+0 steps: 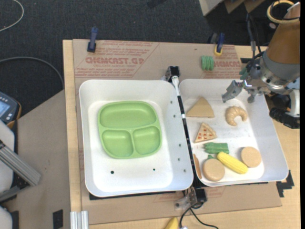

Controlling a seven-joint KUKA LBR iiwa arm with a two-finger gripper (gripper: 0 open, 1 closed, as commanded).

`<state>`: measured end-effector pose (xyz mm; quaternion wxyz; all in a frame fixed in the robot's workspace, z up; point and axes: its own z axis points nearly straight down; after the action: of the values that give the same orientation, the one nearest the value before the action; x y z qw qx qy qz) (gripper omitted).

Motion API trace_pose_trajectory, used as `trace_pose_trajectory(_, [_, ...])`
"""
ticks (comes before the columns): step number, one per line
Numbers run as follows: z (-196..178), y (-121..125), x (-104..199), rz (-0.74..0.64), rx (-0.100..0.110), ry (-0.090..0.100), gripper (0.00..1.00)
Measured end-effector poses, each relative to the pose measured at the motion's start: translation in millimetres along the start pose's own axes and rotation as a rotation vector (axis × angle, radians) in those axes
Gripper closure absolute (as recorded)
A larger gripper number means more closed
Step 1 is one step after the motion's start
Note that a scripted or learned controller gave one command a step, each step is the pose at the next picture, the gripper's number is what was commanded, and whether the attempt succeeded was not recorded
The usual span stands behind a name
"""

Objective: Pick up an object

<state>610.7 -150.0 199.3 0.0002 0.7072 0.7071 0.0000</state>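
We see the pick not yet made: every toy food item lies loose in the shallow white right-hand bin (271, 142), while the shallow white left-hand bin (88, 128) carries a green three-compartment plastic tray (128, 129). The grey two-finger gripper (239, 90) hangs over the right bin's far edge with its fingers spread apart and nothing between them. Nearest, we judge, is the tan plastic croissant (235, 114), just beside it; the beige wedge of toy bread (200, 108) lies near.
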Motion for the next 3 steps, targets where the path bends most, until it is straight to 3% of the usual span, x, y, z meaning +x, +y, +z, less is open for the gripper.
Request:
trace_pose_trajectory(1, [117.8,-62.8,19.5,0.003,0.004,0.004,0.00])
trace_pose_trajectory(2, [110.4,-106.4,41.8,0.005,-0.011,-0.004,0.00])
trace_pose_trajectory(3, [99.3,-103.8,43.6,0.001,-0.013,0.000,1.00])
